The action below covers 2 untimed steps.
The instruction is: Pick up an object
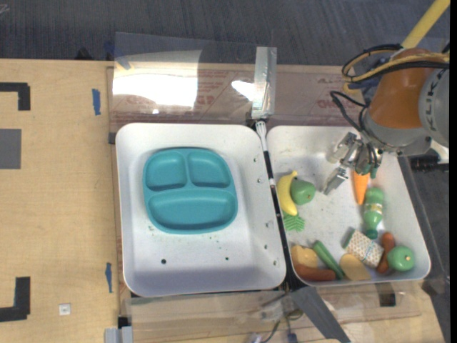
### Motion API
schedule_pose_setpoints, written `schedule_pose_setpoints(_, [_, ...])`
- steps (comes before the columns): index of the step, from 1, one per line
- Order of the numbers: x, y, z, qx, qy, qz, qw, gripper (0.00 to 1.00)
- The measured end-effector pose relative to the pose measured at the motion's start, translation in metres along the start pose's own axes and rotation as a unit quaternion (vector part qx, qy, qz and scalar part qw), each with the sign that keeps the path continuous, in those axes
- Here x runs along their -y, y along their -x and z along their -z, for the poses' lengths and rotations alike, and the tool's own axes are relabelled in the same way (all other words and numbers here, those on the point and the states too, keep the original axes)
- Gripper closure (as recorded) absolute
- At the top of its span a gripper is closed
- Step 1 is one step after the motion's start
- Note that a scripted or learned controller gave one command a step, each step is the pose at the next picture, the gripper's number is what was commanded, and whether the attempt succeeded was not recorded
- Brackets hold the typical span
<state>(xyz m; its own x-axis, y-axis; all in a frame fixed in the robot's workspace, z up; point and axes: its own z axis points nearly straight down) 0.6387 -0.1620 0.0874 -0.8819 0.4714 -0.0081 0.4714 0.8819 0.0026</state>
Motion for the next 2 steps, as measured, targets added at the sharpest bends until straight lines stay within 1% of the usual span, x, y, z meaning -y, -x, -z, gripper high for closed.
schedule_pose_setpoints(1, [-0.002, 0.003, 0.015, 0.007, 0.002, 0.001, 1.0000, 1.00])
schedule_pose_setpoints(2, [0.053, 0.001, 0.001, 0.000, -0.001, 0.067, 0.9978, 1.00])
